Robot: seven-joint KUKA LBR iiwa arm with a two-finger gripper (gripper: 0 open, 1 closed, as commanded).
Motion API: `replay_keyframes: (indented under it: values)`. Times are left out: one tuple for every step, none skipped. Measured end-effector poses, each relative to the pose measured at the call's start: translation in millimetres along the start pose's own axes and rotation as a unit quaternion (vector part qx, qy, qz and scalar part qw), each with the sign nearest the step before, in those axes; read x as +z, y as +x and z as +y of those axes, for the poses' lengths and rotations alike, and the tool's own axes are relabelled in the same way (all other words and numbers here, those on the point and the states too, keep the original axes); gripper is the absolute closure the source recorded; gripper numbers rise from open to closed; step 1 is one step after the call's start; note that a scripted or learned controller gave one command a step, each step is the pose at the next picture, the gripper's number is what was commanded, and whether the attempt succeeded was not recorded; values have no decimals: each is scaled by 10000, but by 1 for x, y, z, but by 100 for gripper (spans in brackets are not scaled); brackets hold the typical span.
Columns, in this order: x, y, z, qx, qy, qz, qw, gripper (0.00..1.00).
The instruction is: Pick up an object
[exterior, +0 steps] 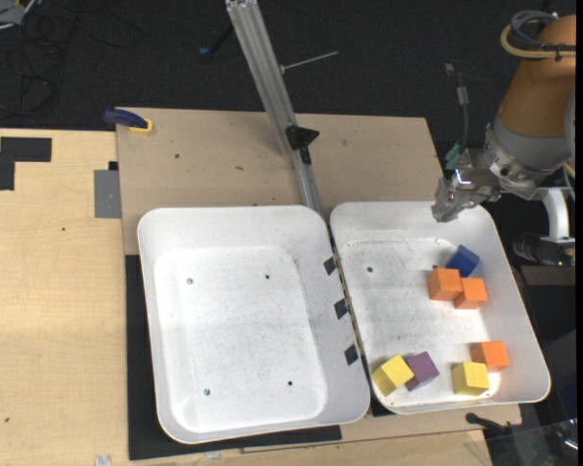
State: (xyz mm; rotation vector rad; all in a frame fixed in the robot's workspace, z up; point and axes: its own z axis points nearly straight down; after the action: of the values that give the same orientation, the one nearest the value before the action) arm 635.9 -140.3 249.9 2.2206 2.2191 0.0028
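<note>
Camera view, looking down at a slant on the counter [223,163]. Two shallow white bins sit side by side: the left bin [165,231] and the right bin [369,226], which carries all the blocks. The blocks gather toward the right bin's 3 to 6 o'clock side, probably where loose pieces come to rest: a blue block [463,259] touching an orange pair [457,286] at about 3 o'clock, a second orange block [491,355] beside a yellow block [470,378] near 5 o'clock, and another yellow block [393,372] touching a purple block [422,367] at about 6 o'clock. Any of these could serve as the object to pick up.

The gripper [450,205] hangs over the right bin's rim at about 1 o'clock, apart from every block; the blue block lies nearest. Judged from this pose, the grasp is not yet made. The wrist is small and blurred with glare, so whether the jaws stand apart or together cannot be told. The arm's upper part is cut off at the picture's right edge, and a slanted metal rail [267,76] crosses the counter toward 12 o'clock.
</note>
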Motion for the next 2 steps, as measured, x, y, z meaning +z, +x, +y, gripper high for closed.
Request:
replay_keyframes:
  values:
    - [7,61,-11,-22,34,15,10000,100]
    - [6,113,-24,-22,37,14,10000,100]
